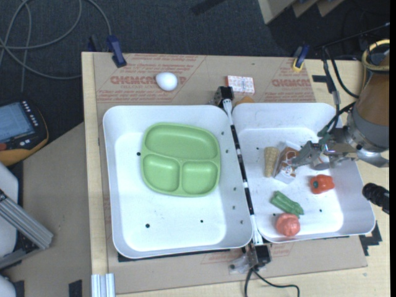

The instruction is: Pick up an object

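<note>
My claw (303, 156) hung low over the right bin (297, 117), reaching in from the right, its tips down at a small white packet with red and brown print (286, 164) that lay a little tilted near the bin's middle; whether my fingers were spread or pinching I could not tell from this angle. Just left of the packet lay a tan cone-shaped piece (271, 159), touching or nearly touching it. To the right, close under my wrist, sat a red tomato-like toy with a green top (321, 183). Nearer the front edge lay a green pod-shaped toy (286, 203), and just in front of it a pinkish-red round one (288, 224), close to the bin's near rim. The far half of this bin was bare white, giving open room there, while the packet's left and right were crowded. The left bin (124, 184) held a green three-compartment plate (180, 159) toward its far side, with bare floor all around and more in front. Both bins sat side by side, rims touching, on a brown cardboard sheet with red print (142, 73). On that sheet behind the bins lay a white egg-like ball (166, 80) and a small pink-and-white checked block (241, 83). Blue clamps (115, 50) held the far edge, and dark carpet with a looping cable (55, 17) lay beyond.
</note>
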`<state>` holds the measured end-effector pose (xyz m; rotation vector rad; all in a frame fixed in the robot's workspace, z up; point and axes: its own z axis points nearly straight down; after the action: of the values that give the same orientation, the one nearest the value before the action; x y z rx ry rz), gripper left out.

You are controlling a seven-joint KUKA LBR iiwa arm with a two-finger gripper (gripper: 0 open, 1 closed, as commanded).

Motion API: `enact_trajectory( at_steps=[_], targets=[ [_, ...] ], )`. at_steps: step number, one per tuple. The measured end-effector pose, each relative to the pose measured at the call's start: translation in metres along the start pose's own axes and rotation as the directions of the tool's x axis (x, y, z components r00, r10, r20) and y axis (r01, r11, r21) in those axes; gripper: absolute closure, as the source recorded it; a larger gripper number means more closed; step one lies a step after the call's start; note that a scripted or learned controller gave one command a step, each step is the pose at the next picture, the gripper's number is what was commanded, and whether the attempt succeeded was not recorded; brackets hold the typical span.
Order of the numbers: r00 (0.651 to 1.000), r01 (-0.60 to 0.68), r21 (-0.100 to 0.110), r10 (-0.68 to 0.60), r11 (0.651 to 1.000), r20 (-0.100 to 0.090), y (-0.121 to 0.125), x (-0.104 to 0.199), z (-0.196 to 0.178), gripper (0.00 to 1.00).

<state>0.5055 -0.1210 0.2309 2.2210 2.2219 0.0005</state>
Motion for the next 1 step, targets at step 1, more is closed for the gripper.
enact_trajectory(
  at_steps=[1],
  targets=[
    [1.0, -0.001, 0.0, 0.001, 1.0, 0.0, -0.0092, 0.0062, 0.1464, 0.0]
  ],
)
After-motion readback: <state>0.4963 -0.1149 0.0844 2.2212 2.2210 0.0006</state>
